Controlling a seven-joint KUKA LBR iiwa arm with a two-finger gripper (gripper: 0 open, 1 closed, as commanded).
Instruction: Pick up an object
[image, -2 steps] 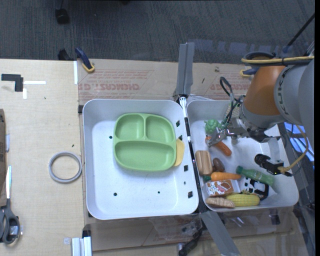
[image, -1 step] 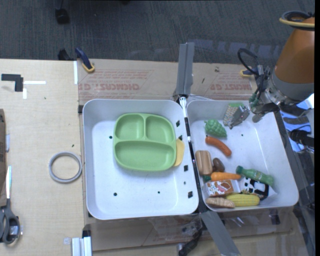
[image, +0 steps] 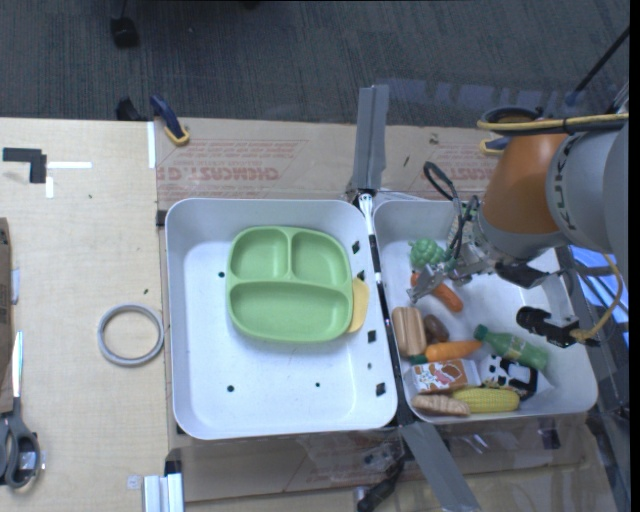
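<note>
Corn cob (image: 486, 401) lies well below tool (image: 432, 283) | tool low beside small carrot (image: 449, 296), under broccoli (image: 427, 252); grip unclear, cannot tell | advice: centre over carrot; close squarely, lift straight

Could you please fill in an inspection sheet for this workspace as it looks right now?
Surface: wooden bench bearing two white bins side by side; cardboard lies behind them.
Job's things: right bin holds toy food: carrot, corn cob, hot dog bun, green bottle, broccoli. Left bin holds a green divided plate.
Clutter: tape ring and scissors on the bench, left of the bins.
Grippers: gripper low in the right bin by the broccoli; finger state cannot be told.
Cables: black cable loops near the wrist; yellow cable over the arm.
Surroundings: dark carpet beyond the bench.
</note>
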